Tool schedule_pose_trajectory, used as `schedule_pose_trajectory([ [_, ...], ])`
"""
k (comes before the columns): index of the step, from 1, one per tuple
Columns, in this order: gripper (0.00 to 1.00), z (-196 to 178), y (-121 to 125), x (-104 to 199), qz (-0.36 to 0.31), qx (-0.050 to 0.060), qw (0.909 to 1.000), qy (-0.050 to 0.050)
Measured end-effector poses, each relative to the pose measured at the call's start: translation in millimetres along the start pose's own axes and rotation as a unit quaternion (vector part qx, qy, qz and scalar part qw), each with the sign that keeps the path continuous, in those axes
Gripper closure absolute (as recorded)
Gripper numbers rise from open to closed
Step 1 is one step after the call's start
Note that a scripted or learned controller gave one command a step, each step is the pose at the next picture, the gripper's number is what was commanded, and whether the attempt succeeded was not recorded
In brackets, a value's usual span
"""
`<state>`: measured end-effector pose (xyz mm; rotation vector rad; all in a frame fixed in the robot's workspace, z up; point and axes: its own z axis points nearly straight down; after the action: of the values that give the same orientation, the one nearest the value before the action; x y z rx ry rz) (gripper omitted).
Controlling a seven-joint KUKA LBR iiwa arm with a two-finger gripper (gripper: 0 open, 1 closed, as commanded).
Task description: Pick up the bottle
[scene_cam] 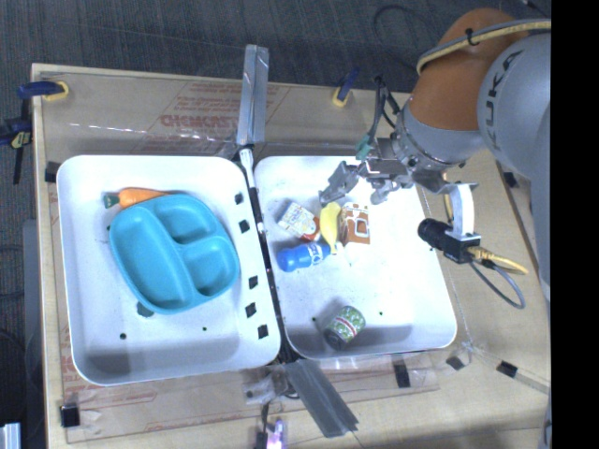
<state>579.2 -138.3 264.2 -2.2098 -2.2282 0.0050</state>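
1. We see the arm point(487, 73) first, grey with an orange band, coming in from the right and hanging over the far right part of the right bin.
2. The left bin point(94, 335) carries a blue divided tray point(175, 251), which lies tilted across its middle.
3. The right bin point(421, 316) sits just beside the left one, the two touching along a dark centre divider point(255, 241).
4. The gripper point(360, 183) hovers above the far end of the right bin, its two fingers spread apart with nothing between them that we can make out.
5. An orange carrot point(140, 195) pokes out from behind the far edge of the blue tray in the left bin.
6. The bottle point(302, 255), blue with a white end, lies on its side near the middle of the right bin, close to the divider and apart from the gripper.
7. A yellow banana point(329, 226) lies just beyond the bottle, touching or nearly touching it.
8. A small brown and white box point(357, 225) lies right beside the banana, below the gripper.
9. A small white packet point(297, 218) rests to the left of the banana.
10. A green can point(344, 325) lies on its side near the front wall of the right bin, well apart from the rest.
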Motion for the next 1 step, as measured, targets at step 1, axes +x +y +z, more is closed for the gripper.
schedule_pose_trajectory([
  [1,0.0,138.1,-2.3,28.5,-0.106,-0.001,0.9944,-0.002],
])
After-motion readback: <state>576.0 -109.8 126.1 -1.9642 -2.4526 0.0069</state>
